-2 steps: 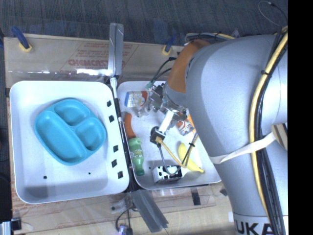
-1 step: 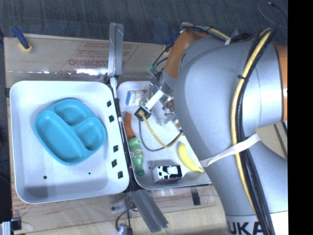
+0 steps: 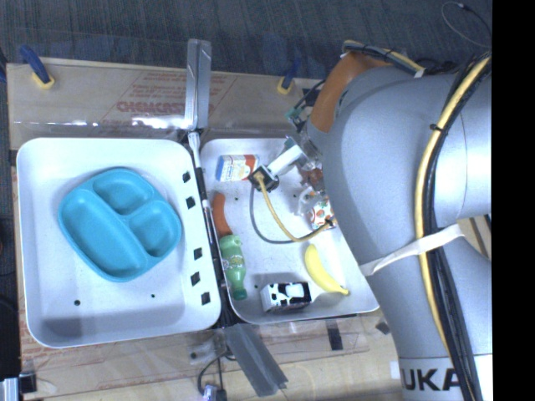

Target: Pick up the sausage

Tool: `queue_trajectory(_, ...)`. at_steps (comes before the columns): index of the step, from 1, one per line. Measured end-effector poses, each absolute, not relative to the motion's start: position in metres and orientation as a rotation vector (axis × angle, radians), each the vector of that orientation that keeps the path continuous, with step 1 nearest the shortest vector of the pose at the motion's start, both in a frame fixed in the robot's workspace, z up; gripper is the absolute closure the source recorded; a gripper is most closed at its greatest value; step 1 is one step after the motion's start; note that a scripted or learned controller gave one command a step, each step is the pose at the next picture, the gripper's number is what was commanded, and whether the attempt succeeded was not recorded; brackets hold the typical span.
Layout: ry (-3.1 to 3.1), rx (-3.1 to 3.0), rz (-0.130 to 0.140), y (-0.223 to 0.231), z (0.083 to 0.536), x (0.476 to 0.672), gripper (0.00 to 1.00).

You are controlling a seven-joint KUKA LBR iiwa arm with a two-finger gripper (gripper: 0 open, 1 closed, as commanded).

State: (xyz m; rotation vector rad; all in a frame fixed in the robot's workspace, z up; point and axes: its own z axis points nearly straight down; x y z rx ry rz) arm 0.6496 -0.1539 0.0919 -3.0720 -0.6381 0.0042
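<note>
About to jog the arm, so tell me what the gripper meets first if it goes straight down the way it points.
Likely bare floor of the right bin, near the yellow cable. The gripper hangs right of the sausage, so it probably misses it; depth is unclear.

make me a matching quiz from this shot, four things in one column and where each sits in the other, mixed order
Things:
1. sausage
2. banana
3. blue plate
4. green bottle

Places:
A. in the left bin
B. right bin, near its front right corner
C. right bin, along the left wall, just behind the green bottle
D. right bin, along the left wall, towards the front

Pairs: 1-C, 2-B, 3-A, 4-D
</note>
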Motion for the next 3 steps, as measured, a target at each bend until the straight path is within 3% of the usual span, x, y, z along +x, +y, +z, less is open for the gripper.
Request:
queue_trajectory(1, -0.656, -3.064, 0.01, -0.151, 0.102, 0.65, 1.0)
queue_trajectory(2, -0.658, -3.063, 0.012, -0.15, 0.101, 0.65, 0.0)
queue_trajectory(3, -0.341, -3.121, 0.0, -0.185, 0.092, 0.649, 0.0)
